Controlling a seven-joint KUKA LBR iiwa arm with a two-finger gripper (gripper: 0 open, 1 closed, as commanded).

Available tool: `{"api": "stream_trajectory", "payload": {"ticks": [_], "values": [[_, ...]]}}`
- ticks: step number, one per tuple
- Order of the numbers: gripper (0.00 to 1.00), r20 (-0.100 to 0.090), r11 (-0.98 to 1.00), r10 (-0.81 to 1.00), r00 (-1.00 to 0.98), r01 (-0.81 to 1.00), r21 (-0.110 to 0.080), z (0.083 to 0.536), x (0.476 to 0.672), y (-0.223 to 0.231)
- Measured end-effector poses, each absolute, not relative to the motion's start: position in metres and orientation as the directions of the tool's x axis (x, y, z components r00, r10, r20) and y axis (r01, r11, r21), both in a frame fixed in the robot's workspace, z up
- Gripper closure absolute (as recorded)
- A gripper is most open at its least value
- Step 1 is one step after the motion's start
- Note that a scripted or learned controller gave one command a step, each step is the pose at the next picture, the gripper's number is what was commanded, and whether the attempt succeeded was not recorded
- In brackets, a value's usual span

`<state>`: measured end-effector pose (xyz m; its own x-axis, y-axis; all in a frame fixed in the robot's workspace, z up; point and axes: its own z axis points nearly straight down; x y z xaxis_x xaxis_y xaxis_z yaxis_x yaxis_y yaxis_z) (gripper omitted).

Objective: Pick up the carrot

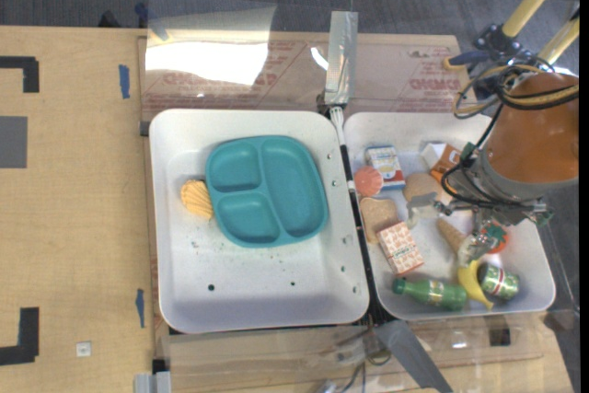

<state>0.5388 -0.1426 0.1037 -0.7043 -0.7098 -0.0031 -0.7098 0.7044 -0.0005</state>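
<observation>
The carrot (495, 240) looks like a small orange-red piece with a green end. It lies in the right bin (543, 290) near the bin's right side and is partly covered by the arm's wrist. My gripper (479, 233) hangs from the grey wrist under the orange band (538, 129), low in the bin and right beside the carrot. Cables and the wrist body hide much of the gripper. I see nothing clearly held.
The right bin is crowded: a banana (474, 283), green can (502, 283), green bottle (431, 291), pink cracker box (400, 248), bread slice (377, 214), red ball (368, 181) and small carton (382, 163). The left bin (175, 290) holds a teal divided plate (267, 189) and a yellow shell (194, 196).
</observation>
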Motion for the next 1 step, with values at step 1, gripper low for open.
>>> {"api": "stream_trajectory", "payload": {"ticks": [1], "values": [[0.0,-0.007,0.651,-0.759,-0.651,-0.759,-0.006,0.0881,0.6058,-0.1371]]}}
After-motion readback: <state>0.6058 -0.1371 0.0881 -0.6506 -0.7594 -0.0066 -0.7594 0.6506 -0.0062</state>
